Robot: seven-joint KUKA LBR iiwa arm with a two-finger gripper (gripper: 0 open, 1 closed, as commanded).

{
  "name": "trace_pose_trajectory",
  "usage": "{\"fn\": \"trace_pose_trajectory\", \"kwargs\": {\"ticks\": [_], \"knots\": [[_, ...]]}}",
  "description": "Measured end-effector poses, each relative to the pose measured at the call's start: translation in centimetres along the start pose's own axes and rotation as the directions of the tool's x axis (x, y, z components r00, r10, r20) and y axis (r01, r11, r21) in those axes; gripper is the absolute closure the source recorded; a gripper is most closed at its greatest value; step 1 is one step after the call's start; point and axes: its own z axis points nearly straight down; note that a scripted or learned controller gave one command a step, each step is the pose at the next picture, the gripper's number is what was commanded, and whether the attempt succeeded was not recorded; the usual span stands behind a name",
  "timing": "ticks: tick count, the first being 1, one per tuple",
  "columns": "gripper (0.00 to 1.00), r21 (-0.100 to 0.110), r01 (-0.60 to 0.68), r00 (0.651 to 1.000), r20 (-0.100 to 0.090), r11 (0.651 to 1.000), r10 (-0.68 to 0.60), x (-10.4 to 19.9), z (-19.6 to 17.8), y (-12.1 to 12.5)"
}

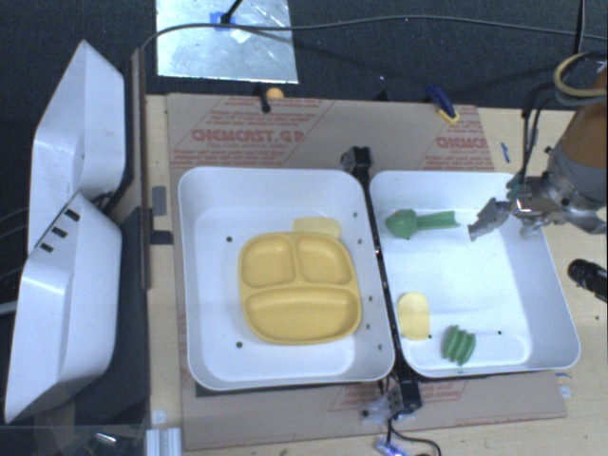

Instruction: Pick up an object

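The gripper (486, 219) hovers low in the right bin (541, 283), just right of the green spoon (421, 222); I cannot tell its spread. To grasp well, centre over the spoon's handle, descend squarely, then close

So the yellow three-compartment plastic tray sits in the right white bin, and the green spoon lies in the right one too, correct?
Not quite. The camera view shows the yellow three-compartment plastic tray in the left white bin. The green spoon does lie in the right white bin.
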Motion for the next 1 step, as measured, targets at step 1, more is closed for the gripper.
{"fn": "trace_pose_trajectory", "kwargs": {"ticks": [1], "knots": [[0.00, -0.002, 0.002, 1.000, 0.000, 1.000, -0.002, 0.81, -2.17, 5.89]]}}
